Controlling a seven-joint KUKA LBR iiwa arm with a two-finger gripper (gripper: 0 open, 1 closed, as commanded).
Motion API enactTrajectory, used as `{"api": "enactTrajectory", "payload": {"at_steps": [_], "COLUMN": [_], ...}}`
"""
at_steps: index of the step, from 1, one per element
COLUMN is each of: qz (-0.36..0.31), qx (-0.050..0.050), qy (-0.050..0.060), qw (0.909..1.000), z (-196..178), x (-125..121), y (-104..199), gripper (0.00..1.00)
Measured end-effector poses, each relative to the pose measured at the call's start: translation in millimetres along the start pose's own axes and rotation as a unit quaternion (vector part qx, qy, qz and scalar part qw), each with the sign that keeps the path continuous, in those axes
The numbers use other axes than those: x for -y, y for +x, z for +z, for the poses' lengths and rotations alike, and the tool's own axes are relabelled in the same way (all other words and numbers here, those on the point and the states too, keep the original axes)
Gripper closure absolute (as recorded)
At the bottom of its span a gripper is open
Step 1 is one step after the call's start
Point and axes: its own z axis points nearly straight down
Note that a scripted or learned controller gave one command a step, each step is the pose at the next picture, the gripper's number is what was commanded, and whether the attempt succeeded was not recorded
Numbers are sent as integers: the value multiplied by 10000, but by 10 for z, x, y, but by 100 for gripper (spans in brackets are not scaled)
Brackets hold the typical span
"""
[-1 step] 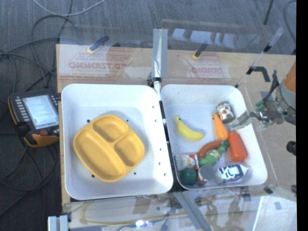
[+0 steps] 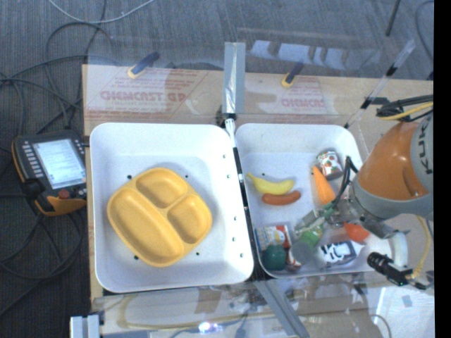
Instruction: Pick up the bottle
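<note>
The left bin [image 2: 106, 259] holds a yellow divided plate [image 2: 159, 215]. In the right bin [image 2: 282, 136], past banana [image 2: 270, 184] and sausage [image 2: 281, 198], the clear bottle [image 2: 312, 224] lies slantwise, touching the gripper [image 2: 337, 218], which is just to its right; grip state: cannot tell. "GLENCAST" reads on the bench sheet [image 2: 144, 96]

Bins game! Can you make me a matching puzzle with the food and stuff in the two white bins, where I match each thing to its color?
Things:
1. banana
2. hot dog sausage
3. carrot
4. divided plate

Colors and places:
A. orange, right bin, by the arm
B. yellow, alone in the left bin
C. yellow, right bin, just above the sausage
D. reddish-brown, right bin, just below the banana

Pairs: 1-C, 2-D, 3-A, 4-B
</note>
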Motion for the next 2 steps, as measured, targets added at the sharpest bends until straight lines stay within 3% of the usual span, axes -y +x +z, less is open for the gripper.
{"api": "enactTrajectory", "payload": {"at_steps": [1, 2], "qz": [19, 882], "qx": [13, 22], "qy": [0, 60], "qw": [10000, 9961], "z": [-89, -1171], "x": [2, -5], "y": [-20, 405], "gripper": [100, 100]}}
